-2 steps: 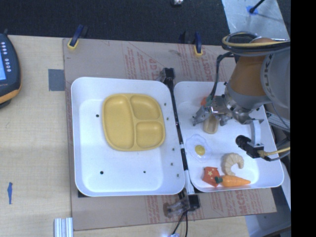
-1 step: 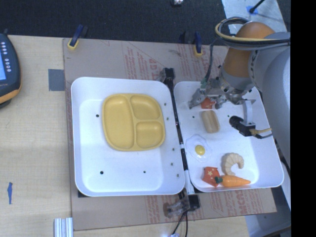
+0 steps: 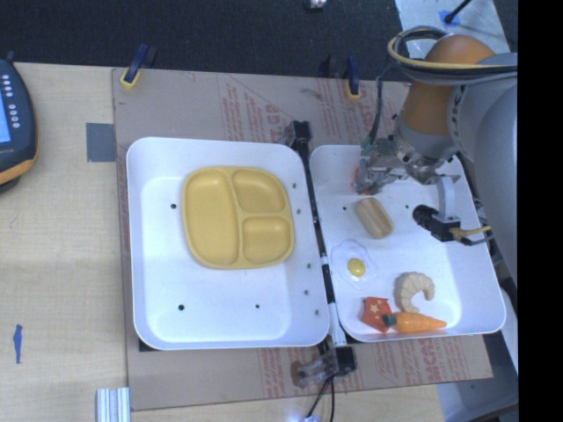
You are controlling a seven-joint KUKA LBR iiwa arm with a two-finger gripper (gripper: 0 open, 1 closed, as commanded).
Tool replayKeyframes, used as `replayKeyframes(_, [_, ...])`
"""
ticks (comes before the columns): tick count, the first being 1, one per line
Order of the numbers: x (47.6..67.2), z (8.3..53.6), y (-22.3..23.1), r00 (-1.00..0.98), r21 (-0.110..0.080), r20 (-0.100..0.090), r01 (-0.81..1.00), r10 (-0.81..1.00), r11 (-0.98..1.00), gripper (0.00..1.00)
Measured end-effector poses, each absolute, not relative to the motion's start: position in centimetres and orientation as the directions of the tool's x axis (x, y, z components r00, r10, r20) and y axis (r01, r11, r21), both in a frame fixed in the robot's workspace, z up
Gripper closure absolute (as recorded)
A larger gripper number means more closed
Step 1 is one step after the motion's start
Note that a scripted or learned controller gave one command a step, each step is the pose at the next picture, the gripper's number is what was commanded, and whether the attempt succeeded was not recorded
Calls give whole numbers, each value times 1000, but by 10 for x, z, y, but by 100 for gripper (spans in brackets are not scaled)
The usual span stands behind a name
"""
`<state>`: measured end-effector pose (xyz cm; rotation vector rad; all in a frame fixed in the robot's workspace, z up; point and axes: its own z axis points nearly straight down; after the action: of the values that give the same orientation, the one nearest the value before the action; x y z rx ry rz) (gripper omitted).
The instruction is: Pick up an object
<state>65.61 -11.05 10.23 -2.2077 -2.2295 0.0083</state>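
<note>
Nearest the camera, a carrot (image 3: 419, 323) and a red star-shaped piece (image 3: 376, 311) lie touching along the front wall of the right bin (image 3: 471, 275). The likeliest object to pick is the bread roll (image 3: 374, 217), in the back half of that bin. It sits just below the end effector (image 3: 373, 170) in the view, on its camera side. Its long axis slants from back-left to front-right. I cannot tell if the end effector is wide or narrow, and nothing shows in its hold. Outward from the roll lie a fried egg (image 3: 354, 266) and a shrimp (image 3: 414, 288). The left bin (image 3: 220, 310) holds a yellow divided plate (image 3: 237, 216).
</note>
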Motion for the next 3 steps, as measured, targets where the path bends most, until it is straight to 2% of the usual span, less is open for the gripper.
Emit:
replayKeyframes(1, [521, 91, -161, 4, -14, 2, 1000, 1000, -4, 100])
replayKeyframes(2, [528, 92, -158, -3, -3, 0, 1000, 1000, 3, 0])
replayKeyframes(3, [602, 110, -196, -8, 7, -3, 1000, 1000, 8, 0])
